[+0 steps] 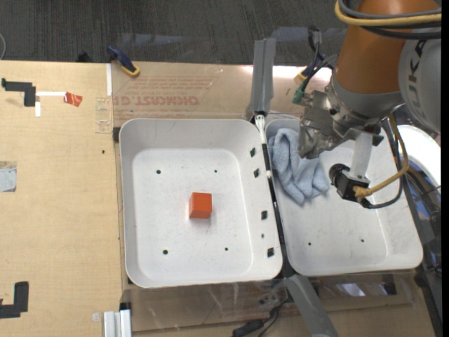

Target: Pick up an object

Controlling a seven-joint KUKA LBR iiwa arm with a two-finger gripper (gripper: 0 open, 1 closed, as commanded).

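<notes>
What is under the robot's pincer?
The pincer sits over a crumpled blue cloth in the right bin. Anything beneath the cloth is covered.

bins: 2, white, side by side: left bin [140, 188], right bin [365, 251]
orange blocks: 1, orange block [200, 206] in left bin
cloths: 1, pale blue cloth [295, 166] in right bin, at its far-left corner
arms: 1, arm [382, 34] with orange band, over right bin
grippers: 1, gripper [312, 146] down at the cloth
clamps: 1, blue-yellow clamp [123, 60] beyond left bin
red tags: 1, red tag [73, 99] on the bench [56, 209], far left
black brackets: 2, upper bracket [21, 90], lower bracket [17, 299]
</notes>
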